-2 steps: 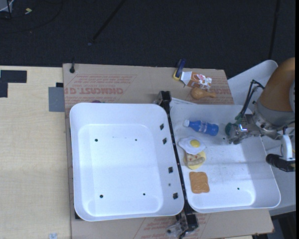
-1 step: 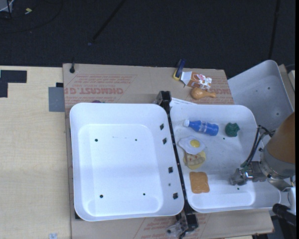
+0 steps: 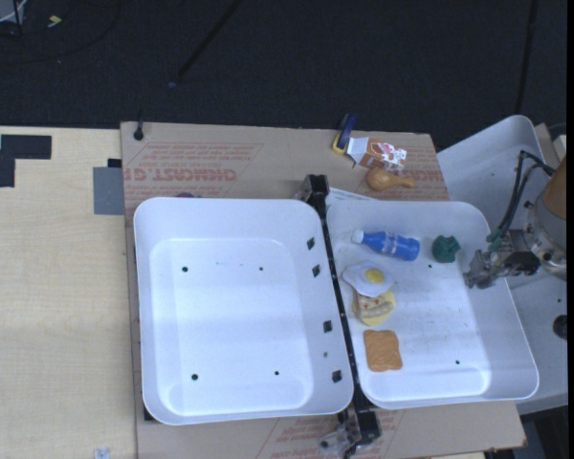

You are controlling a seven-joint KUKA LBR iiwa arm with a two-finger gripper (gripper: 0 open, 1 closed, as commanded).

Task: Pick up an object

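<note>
The right white bin [image 3: 497, 371] holds a blue bottle [image 3: 389, 245] lying on its side, a small green object [image 3: 446, 248], a fried-egg toy [image 3: 371, 277] on top of a yellowish piece [image 3: 375, 304], and an orange-brown slab [image 3: 383, 349]. My gripper [image 3: 480, 271] sits at the bin's right rim, just right of and below the green object. Nothing shows between its fingers. The arm comes in from the right edge.
The left white bin [image 3: 148, 256] stands beside the right one, with a black divider [image 3: 330, 295] between them. Behind the bins on the cardboard lie a tan toy [image 3: 387, 179], a red-and-white packet [image 3: 384, 152] and a blue-yellow item [image 3: 343, 134].
</note>
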